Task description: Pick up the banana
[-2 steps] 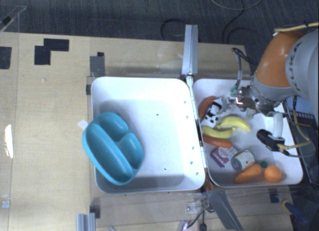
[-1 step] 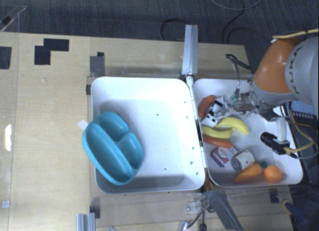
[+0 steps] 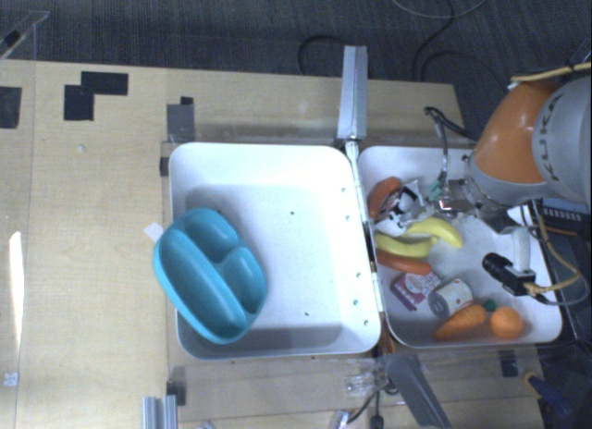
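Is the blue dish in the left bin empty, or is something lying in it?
Empty. The compartments of the blue dish show only their bare blue surface, and nothing lies in any of them.

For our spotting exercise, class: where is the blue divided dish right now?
In the camera view, the blue divided dish sits in the left bin's near-left corner, its edge over the left rim.

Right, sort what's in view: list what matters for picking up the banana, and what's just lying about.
For the job:
- banana, in the right bin
- hand, close beside the banana

Just lying about:
- blue divided plate, in the left bin
- can, carrot and orange, in the right bin
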`<state>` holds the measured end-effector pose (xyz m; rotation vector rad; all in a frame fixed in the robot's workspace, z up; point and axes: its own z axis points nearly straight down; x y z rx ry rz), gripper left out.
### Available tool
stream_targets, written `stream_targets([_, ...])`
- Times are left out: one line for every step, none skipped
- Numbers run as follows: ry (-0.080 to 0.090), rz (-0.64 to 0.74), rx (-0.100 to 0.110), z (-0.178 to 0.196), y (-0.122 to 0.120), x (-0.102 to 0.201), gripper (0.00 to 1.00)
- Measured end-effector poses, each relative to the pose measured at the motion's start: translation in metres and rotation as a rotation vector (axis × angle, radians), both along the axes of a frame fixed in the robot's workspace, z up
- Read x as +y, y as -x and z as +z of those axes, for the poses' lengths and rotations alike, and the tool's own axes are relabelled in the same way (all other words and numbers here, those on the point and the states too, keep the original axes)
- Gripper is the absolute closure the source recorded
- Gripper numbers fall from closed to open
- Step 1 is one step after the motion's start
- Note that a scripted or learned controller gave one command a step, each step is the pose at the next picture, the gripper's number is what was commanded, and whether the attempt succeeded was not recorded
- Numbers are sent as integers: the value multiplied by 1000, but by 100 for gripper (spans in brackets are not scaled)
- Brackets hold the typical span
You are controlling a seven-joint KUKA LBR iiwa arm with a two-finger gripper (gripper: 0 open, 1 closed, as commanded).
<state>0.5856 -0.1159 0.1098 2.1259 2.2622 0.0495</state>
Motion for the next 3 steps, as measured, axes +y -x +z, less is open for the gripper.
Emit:
stream_targets([3, 26, 36, -22, 51, -18, 0])
stream_targets([3, 29, 32, -12, 48, -17, 100])
stream_targets([5, 130, 35, -21, -24, 15, 100])
